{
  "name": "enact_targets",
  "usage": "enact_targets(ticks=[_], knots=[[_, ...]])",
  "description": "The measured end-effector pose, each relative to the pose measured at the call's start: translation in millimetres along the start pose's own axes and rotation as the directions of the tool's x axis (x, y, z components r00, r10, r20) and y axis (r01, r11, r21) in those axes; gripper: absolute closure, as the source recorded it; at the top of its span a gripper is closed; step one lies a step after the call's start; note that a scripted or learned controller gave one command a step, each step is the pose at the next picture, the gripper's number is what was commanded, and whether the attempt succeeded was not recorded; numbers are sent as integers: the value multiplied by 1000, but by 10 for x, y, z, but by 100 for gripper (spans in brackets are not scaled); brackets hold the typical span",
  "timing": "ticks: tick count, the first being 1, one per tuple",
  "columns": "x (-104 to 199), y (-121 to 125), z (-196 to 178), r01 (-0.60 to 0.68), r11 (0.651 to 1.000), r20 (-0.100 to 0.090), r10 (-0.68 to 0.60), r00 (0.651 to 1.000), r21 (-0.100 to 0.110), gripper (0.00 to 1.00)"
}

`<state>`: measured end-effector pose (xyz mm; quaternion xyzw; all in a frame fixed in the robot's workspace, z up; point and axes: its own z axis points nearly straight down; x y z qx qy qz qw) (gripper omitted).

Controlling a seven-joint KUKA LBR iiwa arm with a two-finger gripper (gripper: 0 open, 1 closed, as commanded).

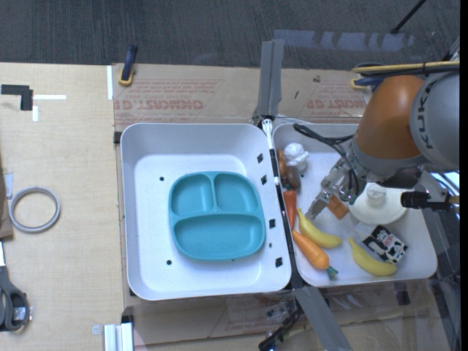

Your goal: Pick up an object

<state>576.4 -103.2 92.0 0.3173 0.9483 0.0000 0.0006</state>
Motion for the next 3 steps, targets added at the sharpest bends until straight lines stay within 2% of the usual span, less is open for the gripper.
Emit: enact_targets(ticks=[1, 2, 3], knots=[[561, -454, 2, 31, 1000, -1, -31, 1000, 0, 0], [133, -1032, -1, -47, 999, 0, 47, 999, 0, 0], [124, -1020, -94, -48, 999, 3, 48, 999, -3, 100]])
